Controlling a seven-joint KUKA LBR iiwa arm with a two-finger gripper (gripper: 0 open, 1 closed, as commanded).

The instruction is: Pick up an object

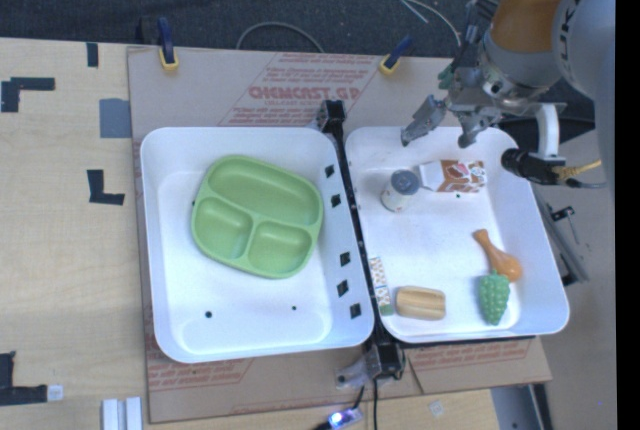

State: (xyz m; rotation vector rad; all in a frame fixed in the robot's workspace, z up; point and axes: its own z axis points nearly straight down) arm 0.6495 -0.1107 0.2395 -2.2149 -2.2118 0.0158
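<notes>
The gripper (443, 131), fingers spread and holding nothing, hovers just above the white tube (432, 180) in the right bin (530, 248).

Small grey-capped tube (402, 189) lying in right bin (520, 218)

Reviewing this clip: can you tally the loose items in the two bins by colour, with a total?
Green: 2, the divided plate in the left bin and the grape bunch in the right bin.
Orange or tan: 2, the drumstick-shaped toy and the bread roll.
White and grey: 1, the small bottle.
White with brown print: 1, the packet.
Total: 6
</notes>
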